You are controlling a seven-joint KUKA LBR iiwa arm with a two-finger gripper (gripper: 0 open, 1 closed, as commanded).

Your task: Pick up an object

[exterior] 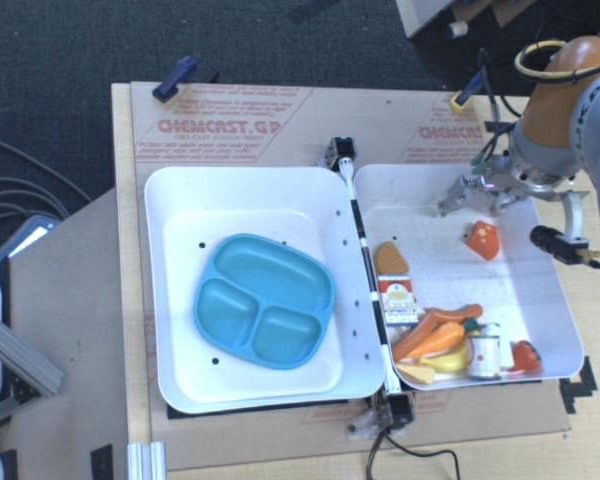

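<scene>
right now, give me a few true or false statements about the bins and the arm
1. The blue tray lies in the left bin. True.
2. The carrot lies on the blue tray. False: it is in the right bin, near its front edge.
3. The gripper hangs over the right bin's far end. True.
4. The red piece sits between the jaws. False: it lies on the bin floor, apart from them.
5. The can stands beside the carrot. True.

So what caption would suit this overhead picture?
Robot arm above right bin of toy food; blue tray in left bin.
</scene>
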